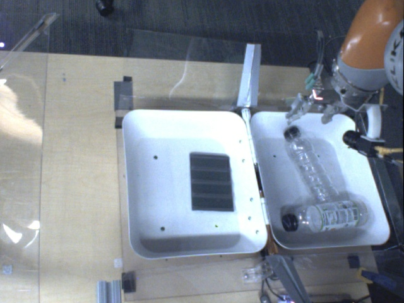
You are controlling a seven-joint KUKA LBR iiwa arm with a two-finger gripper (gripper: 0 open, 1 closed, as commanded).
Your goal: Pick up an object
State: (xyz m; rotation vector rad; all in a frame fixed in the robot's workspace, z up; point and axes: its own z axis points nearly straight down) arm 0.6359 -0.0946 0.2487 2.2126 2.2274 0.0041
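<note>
A: Bottles, two clear plastic ones with dark caps, lie in the right-hand shallow white bin (268,169). Start from the pincer (314,109), though: what can you make out?

B: It hangs over the far edge of that right bin, below the grey arm with its orange band (372,21). Two pale metal fingers (297,109) splay apart, so it stands open with nothing between them. Cables and a small red glint crowd the wrist, and that part is hard to read. The arm itself is cut off at the upper right.

A: And the bottles?

B: The slimmer clear ribbed bottle (309,166) lies on its side, slanting from its dark cap, just below the fingers, down toward the bin's middle. Its body is so transparent that its outline fades into the white floor. The second, stouter clear bottle with a printed label (325,216) lies crosswise near the bin's near wall, black cap pointing left. The two look to meet or nearly meet where the slim one ends; I cannot tell which.

A: The other bin?

B: The left-hand shallow white bin (142,169) holds a flat dark grey ridged rectangular slab (211,182), lying about in its middle. Both bins sit side by side on the pale wooden worktop (69,169). A clear sheet over the worktop's left part throws glare.
</note>
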